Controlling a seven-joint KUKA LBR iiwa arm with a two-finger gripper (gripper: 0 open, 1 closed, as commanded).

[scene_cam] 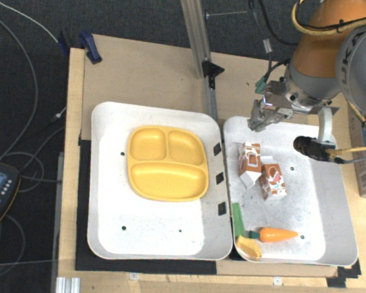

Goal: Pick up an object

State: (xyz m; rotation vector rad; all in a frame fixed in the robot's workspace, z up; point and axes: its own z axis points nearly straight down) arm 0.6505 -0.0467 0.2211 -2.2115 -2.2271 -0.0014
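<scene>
Over the far left corner of the view's right bin [334, 191] hangs the gripper [261, 120], pointing down at bare white floor near the rim. Whether it is spread wide or drawn narrow cannot be told from this slant, and it carries nothing that I can make out. Its spot suggests a start position at the bin's edge, not a grasp, since the nearest thing lies just below it in the view and apart from it.

That nearest thing is a red-and-white carton [250, 159], lying on its side. A second carton [273, 182] lies against its near corner, and the two seem to touch. Packed this close, a pinch on one would likely nudge the other. A carrot [278, 235] lies alone near the front wall, with free room around it, so it looks the easier pick. A green stick [237, 218] runs along the left wall, and a yellow piece [249, 248] sits jammed in the front left corner. Both hug the wall and leave little room for a grasp.

The left bin [161, 231] bears one yellow plate [167, 164] with three compartments, flat and wide, a poor fit for a pinch.

Count: two bins, one plate, two cartons, one carrot, one stick, one yellow piece.
</scene>
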